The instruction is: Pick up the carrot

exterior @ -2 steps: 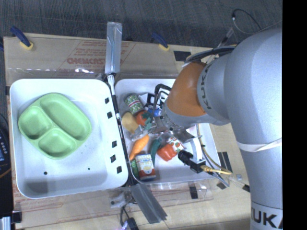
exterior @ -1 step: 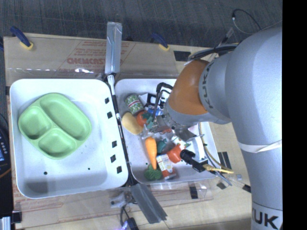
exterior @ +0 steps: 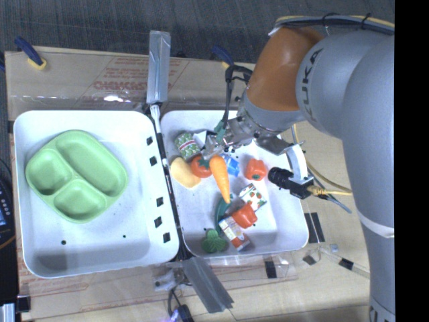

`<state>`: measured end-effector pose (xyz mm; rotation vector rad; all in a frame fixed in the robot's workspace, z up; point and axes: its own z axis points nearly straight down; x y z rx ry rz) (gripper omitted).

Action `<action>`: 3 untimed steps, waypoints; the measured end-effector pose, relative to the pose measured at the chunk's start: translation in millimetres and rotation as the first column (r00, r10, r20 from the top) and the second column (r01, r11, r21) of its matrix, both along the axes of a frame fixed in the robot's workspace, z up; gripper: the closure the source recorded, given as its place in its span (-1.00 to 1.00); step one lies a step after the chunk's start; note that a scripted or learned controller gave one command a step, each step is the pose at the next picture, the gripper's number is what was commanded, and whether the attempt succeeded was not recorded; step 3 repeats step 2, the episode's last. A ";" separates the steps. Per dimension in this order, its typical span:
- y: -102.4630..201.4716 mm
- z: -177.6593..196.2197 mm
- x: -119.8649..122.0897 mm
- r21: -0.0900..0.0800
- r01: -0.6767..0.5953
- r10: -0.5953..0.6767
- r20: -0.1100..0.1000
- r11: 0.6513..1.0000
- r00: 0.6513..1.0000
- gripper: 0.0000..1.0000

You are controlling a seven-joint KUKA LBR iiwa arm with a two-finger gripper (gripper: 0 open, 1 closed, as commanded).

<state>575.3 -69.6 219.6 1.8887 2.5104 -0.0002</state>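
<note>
The carrot [exterior: 220, 176] is orange and tapered. It lies in the middle of the right bin [exterior: 289, 221] with its thick end toward the back and its tip toward the front. My gripper [exterior: 221, 141] hangs low just behind the thick end, very near or touching it. The grey arm and its orange band cover the bin's back right part. Whether the carrot sits inside the gripper is hidden from this angle.
Packed around the carrot are a red tomato [exterior: 200, 167], a yellow fruit [exterior: 184, 174], a green-labelled can [exterior: 187, 141], a blue piece [exterior: 232, 166], two red peppers [exterior: 255, 170] [exterior: 245, 215], small cartons [exterior: 253, 196] and broccoli [exterior: 214, 241]. A green divided plate [exterior: 75, 174] lies in the left bin [exterior: 100, 250].
</note>
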 end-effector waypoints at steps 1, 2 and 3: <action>-20.1 -24.4 54.2 0.000 -0.084 0.084 -0.002 0.997 0.996 1.00; -87.0 -25.5 40.8 0.000 0.018 -0.018 -0.001 1.000 1.000 1.00; -87.0 -25.5 40.8 0.000 0.018 -0.018 -0.001 1.000 1.000 1.00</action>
